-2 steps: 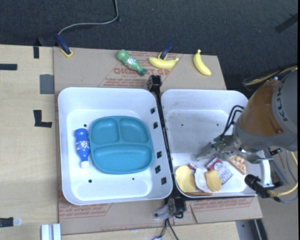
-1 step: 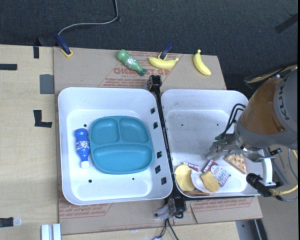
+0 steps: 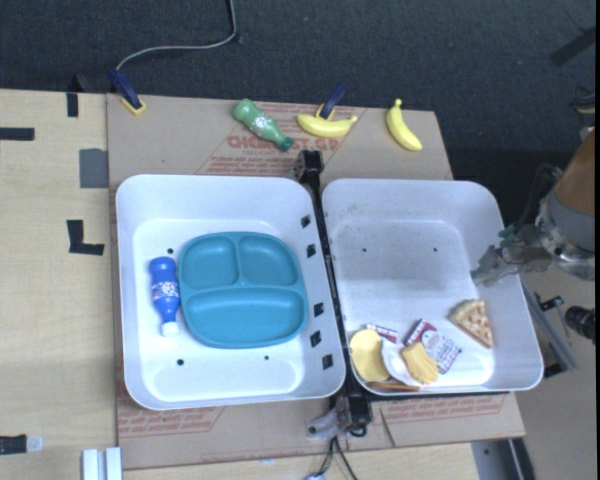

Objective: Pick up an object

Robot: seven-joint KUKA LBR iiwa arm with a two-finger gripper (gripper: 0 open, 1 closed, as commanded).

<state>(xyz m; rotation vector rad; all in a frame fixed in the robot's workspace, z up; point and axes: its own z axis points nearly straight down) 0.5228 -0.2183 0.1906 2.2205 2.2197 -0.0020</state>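
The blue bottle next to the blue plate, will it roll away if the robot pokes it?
Probably yes. The blue bottle looks round and lies on its side on the left bin's flat floor, so a sideways nudge could roll it. The blue plate sits right beside it and would likely stop it that way. It looks small, so probably light.

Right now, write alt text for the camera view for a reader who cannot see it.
The gripper hovers at the right bin's right edge, near a pizza slice and small food items along its front. The left bin holds a blue divided plate and a blue bottle.
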